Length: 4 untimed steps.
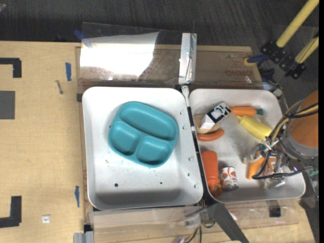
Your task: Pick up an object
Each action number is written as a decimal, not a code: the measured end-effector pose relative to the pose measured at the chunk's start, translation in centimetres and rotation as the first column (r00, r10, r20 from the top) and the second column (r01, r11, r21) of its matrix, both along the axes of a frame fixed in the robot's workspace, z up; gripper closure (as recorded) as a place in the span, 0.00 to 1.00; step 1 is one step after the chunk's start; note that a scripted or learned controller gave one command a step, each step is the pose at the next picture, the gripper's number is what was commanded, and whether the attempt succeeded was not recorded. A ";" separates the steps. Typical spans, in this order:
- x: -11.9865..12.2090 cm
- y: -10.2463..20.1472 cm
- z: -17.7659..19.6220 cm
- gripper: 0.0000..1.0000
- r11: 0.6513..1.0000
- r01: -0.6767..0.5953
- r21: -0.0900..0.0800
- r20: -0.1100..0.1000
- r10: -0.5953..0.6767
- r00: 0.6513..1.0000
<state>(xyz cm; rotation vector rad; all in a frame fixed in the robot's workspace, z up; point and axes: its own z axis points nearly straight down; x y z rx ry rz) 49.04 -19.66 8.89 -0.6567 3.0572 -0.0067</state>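
Orange cylindrical bottle [210, 169] lies beside smooth teal tray [143, 132].

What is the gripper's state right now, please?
Gripper: low over the right bin near an orange item; open or closed cannot be told.

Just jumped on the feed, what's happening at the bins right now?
The arm reaches in from the right, its hand low over the right bin, among toy food near a yellow piece and a small orange item. I can't tell whether it has grasped anything. The left bin holds a teal divided tray.
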 end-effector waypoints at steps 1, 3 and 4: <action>0.4 0.1 1.2 1.00 1.000 0.001 -0.001 0.012 -0.001 1.000; 9.6 9.6 17.2 1.00 1.000 0.003 0.003 -0.005 -0.003 1.000; 13.0 14.3 16.8 1.00 0.980 0.200 0.005 -0.006 -0.200 0.980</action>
